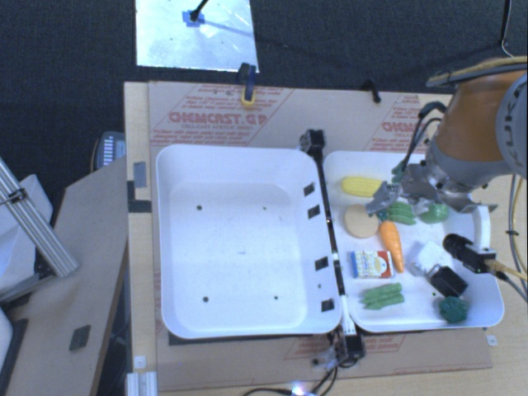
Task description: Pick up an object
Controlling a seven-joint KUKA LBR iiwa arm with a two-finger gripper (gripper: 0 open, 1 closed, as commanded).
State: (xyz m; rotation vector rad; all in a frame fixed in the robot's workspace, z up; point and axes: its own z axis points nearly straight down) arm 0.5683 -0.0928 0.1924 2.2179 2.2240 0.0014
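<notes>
Tabletop bins (239,159) | claw (386,198) state cannot be told | green toy (402,214) just beside claw | centred, vertical descent is advised

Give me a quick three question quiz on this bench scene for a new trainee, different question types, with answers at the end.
1. True or false: the corn cob lies in the left bin.
2. Multiple choice: what lies right beside the carrot, nearer the left bin? A) small carton B) broccoli C) black block
3. Fill in: the gripper hovers over the ___ bin.

Key: 1 false; 2 A; 3 right.
</notes>
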